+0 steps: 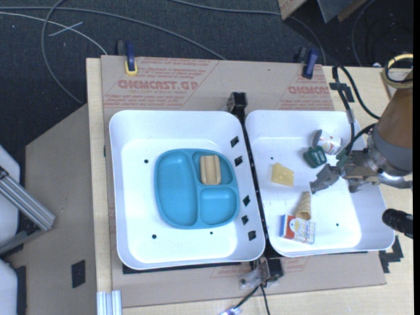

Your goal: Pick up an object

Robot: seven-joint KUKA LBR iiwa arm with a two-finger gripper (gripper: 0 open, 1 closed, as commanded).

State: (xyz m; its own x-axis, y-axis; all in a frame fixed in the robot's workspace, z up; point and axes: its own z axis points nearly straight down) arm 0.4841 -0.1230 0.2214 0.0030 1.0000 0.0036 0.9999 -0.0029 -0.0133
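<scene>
Nothing is gripped yet: the gripper [323,178] is seen right of centre, over the right bin [341,231], jaws open and empty.

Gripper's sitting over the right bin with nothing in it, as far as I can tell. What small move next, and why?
Probably ease the gripper down and slightly toward the ice cream cone. The fingertips hang just above the cone's upper end with nothing between them, while the yellow wedge and the small carton lie farther off in the right bin. The cone seems the nearest target.
</scene>
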